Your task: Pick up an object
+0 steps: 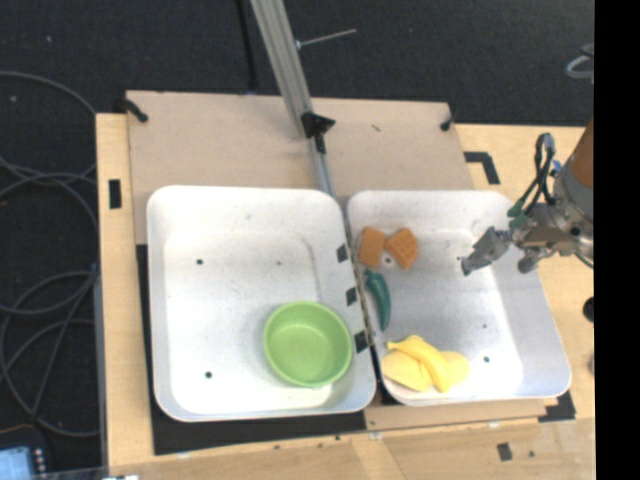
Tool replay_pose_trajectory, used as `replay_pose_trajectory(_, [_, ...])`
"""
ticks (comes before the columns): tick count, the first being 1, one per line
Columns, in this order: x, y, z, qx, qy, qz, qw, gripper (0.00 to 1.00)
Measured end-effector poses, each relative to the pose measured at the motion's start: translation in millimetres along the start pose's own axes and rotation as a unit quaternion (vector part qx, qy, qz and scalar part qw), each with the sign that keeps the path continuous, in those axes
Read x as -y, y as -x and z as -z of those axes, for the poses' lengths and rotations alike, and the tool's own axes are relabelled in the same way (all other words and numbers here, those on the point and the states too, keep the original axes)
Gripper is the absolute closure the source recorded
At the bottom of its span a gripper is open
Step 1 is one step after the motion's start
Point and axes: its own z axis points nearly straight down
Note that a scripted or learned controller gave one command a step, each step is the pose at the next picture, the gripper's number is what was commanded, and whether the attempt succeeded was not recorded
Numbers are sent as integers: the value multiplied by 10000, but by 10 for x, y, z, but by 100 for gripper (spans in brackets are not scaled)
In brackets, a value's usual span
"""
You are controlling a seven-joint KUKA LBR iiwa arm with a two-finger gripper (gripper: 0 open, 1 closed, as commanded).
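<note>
tool (pixel 482 252) over right bin | orange object (pixel 387 248) well left, apart

A lab — white bins (pixel 250 203) on a plywood bench (pixel 400 128), loose cables (pixel 40 278).

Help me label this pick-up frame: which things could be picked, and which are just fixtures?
Could be picked: green bowl, orange pieces, teal item, yellow pieces.
Fixtures: left bin, right bin, metal pole.

I log one table (pixel 240 138), tan. Directly on it: left white bin (pixel 200 228) at 9 o'clock, right white bin (pixel 520 348) at 3 o'clock, sides touching.
</note>
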Motion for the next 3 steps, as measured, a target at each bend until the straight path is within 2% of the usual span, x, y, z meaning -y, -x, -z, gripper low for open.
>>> replay_pose_trajectory(1, [0,3,1,1,1,-7,10000,0])
replay_pose_trajectory(3, [-119,171,-1091,2,-34,-19,10000,0])
